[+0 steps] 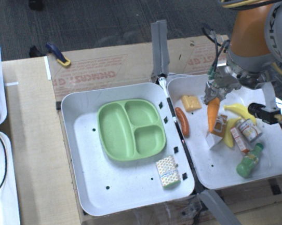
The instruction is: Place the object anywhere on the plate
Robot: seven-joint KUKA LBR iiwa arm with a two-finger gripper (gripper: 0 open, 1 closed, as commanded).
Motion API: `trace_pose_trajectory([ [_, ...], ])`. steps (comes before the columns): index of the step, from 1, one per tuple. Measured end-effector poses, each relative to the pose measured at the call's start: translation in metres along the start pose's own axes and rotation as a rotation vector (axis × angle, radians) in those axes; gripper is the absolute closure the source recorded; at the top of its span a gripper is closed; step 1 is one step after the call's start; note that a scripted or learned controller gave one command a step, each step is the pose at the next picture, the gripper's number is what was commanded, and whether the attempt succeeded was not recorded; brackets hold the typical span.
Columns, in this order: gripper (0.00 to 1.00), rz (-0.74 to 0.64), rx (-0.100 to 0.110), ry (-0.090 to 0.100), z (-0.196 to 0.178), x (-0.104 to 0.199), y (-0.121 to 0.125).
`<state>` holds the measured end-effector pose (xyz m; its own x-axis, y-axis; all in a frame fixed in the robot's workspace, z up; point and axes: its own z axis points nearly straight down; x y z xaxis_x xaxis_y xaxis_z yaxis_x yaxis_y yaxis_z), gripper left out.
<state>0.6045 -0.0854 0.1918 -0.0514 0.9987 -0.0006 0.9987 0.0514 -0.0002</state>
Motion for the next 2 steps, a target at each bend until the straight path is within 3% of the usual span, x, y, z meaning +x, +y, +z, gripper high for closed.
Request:
trace_pose_trajectory([
  [1, 1.00, -0.241, 0.003, 0.000, 0.001, 0.064, -0.006],
  [2, 1.00, -0.396, 0.002, 0.000, 0.001, 0.157, -0.006],
])
